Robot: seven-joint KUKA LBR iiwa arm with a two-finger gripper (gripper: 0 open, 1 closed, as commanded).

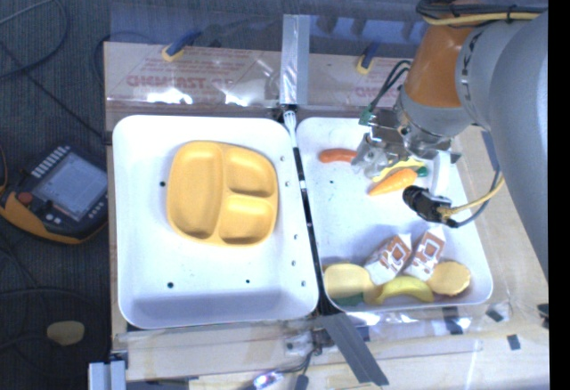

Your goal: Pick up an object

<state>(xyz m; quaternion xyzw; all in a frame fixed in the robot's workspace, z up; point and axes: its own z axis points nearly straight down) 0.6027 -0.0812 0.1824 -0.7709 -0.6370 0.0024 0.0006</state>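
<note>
1. The tool hangs low over the right bin, in its far half, with the grey arm and its orange band above it.
2. An orange carrot-shaped piece lies just under the tool, on its near side. Its long axis runs slantwise across the bin, the thicker end up towards the tool and the point towards the bin's middle.
3. Whether the tool is touching the carrot-shaped piece or merely above it cannot be told from here; nor can I tell if the tool is open or closed.
4. A second, smaller orange piece lies to the tool's left, near the wall between the bins, apart from the first.
5. Judgement: the carrot-shaped piece is the nearest candidate; a grip across its short width seems to suit best.
6. Further pieces, including a yellow banana shape, sit crowded at the bin's near wall, well apart from the tool.
7. The left bin holds a yellow divided tray.
</note>
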